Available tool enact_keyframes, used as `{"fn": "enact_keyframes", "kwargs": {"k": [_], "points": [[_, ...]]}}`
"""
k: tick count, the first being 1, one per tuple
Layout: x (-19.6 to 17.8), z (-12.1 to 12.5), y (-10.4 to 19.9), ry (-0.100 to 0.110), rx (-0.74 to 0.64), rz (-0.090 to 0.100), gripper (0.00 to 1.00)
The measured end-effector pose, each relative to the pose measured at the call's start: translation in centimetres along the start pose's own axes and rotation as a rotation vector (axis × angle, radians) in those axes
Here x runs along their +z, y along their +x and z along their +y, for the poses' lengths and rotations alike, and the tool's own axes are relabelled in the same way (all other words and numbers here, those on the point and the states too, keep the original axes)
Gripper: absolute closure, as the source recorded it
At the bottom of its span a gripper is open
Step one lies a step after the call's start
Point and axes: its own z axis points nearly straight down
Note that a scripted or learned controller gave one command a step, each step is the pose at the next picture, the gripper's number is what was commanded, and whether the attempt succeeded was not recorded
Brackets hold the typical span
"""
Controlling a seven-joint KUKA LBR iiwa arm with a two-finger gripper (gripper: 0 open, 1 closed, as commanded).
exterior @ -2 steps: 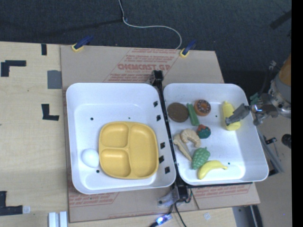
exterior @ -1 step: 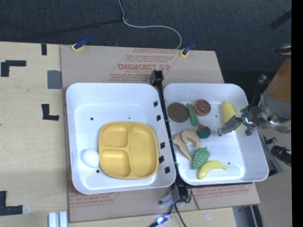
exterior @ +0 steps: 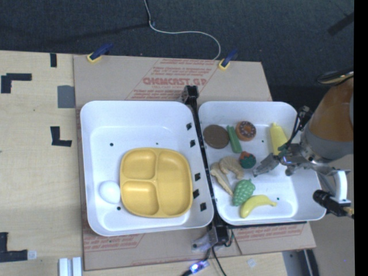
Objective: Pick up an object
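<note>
My gripper [exterior: 263, 167] hangs low in the right bin [exterior: 287, 213], reaching in from the right. Its tip is just right of a small teal and red toy [exterior: 248, 160]. Below it lie a green bunch of grapes [exterior: 243, 191] and a yellow banana [exterior: 256, 204]. Tan bread-like pieces [exterior: 226, 169] rest to its left. Further back are a brown disc [exterior: 216, 136], a green pickle [exterior: 234, 139], a round orange pastry [exterior: 246, 130] and a yellow corn cob [exterior: 278, 137]. I see nothing held in the gripper.
The left bin [exterior: 98, 131] holds a yellow divided plate [exterior: 156, 182] and a white egg [exterior: 109, 191]. A black divider clip [exterior: 190, 94] sits between the bins. The grey and orange arm [exterior: 330, 128] overhangs the right bin's right edge.
</note>
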Motion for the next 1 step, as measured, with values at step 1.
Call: {"fn": "enact_keyframes", "kwargs": {"k": [1], "points": [[4.6, -0.66, 0.42, 0.0, 0.001, -0.001, 0.0]]}}
